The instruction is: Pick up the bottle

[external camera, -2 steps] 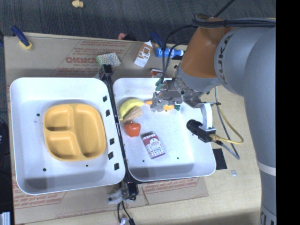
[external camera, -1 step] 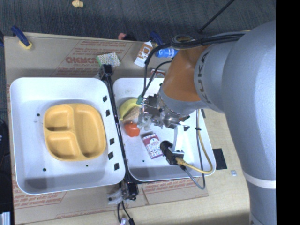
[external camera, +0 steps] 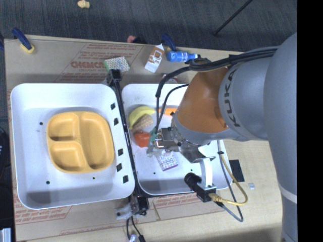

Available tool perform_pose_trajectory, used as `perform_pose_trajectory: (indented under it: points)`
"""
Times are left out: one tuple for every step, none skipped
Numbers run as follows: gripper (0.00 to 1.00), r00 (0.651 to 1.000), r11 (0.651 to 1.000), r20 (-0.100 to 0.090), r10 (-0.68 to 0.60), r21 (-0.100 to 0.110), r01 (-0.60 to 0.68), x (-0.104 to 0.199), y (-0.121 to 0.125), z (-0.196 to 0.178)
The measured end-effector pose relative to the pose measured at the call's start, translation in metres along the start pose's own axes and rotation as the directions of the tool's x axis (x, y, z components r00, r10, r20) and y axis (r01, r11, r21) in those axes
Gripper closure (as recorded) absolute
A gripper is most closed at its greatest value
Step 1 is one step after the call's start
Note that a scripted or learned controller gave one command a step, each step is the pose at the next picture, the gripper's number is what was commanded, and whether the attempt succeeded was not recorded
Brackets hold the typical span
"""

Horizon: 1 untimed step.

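My gripper [external camera: 157, 142] is low in the right bin [external camera: 151, 185], near its left wall, under the grey arm and its orange band [external camera: 202, 105]. Just left of the gripper lies a red item [external camera: 141, 138], and a pale, clear-looking piece [external camera: 150, 149] sits below it. I cannot tell whether either of these is the bottle. The arm hides much of the bin's middle and right side.
In the right bin a yellow fruit-like item [external camera: 140, 117] lies above the red one, an orange strip [external camera: 169, 110] shows beside the arm, and a patterned card [external camera: 168, 162] lies below the gripper. The left bin [external camera: 25, 135] holds a yellow divided tray [external camera: 79, 141]. A small carton [external camera: 154, 58] lies behind the bins.
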<state>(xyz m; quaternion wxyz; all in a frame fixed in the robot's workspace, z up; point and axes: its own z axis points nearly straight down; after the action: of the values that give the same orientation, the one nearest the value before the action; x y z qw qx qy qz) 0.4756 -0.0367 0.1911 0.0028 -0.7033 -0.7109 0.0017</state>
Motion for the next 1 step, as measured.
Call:
perform_pose_trajectory:
  points:
    - [1.00, 0.996, 0.996, -0.001, 0.093, 0.000, -0.093, -0.0549, -0.0006, 0.0128]
